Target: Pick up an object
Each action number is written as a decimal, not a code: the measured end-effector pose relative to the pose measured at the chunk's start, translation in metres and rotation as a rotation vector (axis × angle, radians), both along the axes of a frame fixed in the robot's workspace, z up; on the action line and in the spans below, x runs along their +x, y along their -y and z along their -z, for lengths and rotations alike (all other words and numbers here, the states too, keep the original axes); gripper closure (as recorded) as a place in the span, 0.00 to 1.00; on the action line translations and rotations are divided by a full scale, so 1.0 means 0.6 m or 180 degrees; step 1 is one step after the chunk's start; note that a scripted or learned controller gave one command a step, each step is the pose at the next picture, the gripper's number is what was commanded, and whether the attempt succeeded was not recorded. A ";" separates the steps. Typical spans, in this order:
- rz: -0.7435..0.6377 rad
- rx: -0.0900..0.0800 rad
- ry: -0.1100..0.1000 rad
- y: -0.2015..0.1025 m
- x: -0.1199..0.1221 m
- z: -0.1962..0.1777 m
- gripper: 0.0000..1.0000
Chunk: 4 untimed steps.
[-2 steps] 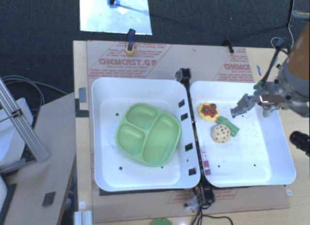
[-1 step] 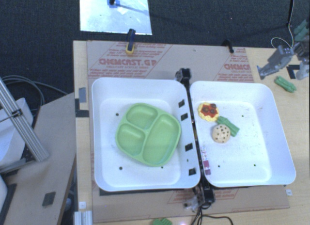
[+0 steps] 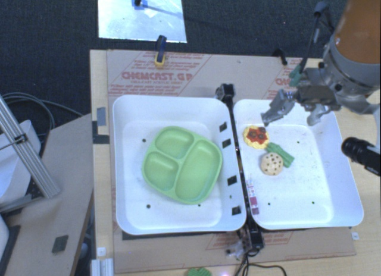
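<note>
You see two white bins side by side on the bench. The left bin (image 3: 128, 120) holds a green divided plate (image 3: 181, 163), lying flat near its centre. The right bin (image 3: 333, 203) holds three small items clustered near its left wall: a pizza toy (image 3: 256, 137), red and yellow; a green piece (image 3: 280, 154) just beside it; and a cookie (image 3: 271, 163), tan with dark specks, touching the green piece. The arm (image 3: 360, 25) enters from the right. Its gripper (image 3: 294, 109) hangs above the far edge of the right bin, its fingers spread wide apart with nothing between them; the left finger (image 3: 276, 110) points down towards the pizza toy.
</note>
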<state>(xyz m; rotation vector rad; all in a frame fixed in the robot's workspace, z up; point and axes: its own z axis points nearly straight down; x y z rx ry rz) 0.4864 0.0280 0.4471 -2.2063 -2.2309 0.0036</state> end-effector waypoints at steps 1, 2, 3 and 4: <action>0.0049 -0.0008 0.0000 0.094 0.000 0.129 0.00; 0.0023 -0.0006 0.0089 0.110 0.001 -0.163 0.00; -0.0008 0.0001 0.0003 -0.055 0.000 -0.028 0.00; 0.0056 -0.0010 -0.0009 0.084 -0.001 0.163 0.00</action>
